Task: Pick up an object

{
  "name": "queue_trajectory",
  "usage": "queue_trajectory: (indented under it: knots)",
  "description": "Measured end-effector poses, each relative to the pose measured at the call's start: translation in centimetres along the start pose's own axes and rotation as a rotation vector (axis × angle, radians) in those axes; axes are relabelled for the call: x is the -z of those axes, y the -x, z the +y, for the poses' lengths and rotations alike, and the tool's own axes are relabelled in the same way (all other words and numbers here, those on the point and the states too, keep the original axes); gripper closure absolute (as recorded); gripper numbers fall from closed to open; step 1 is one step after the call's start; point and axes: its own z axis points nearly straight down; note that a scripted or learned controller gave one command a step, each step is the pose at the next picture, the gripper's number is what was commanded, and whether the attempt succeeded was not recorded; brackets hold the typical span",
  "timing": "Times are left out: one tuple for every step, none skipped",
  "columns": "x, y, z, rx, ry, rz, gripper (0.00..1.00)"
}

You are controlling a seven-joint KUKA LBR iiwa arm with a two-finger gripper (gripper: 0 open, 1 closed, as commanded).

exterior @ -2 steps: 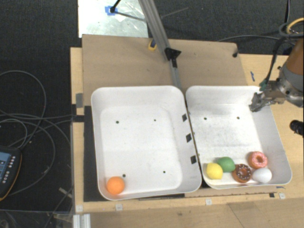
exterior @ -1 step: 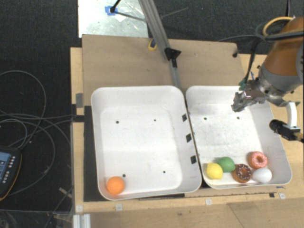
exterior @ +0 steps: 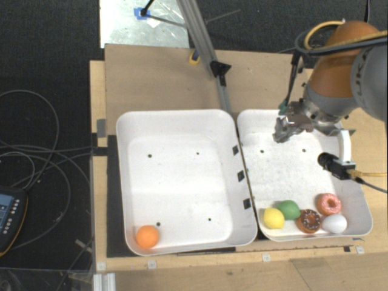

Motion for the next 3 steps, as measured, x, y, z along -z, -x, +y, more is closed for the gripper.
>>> queue_trajectory:
  knots:
    - [1.5,-5.2,1.1,0.000,0.003,0.000,1.00]
    - [1.8,-9.6,1.9,-0.001,0.002,-0.001,1.00]
    - [1.3,-15.6,2.6,0.000,0.001,0.000,1.00]
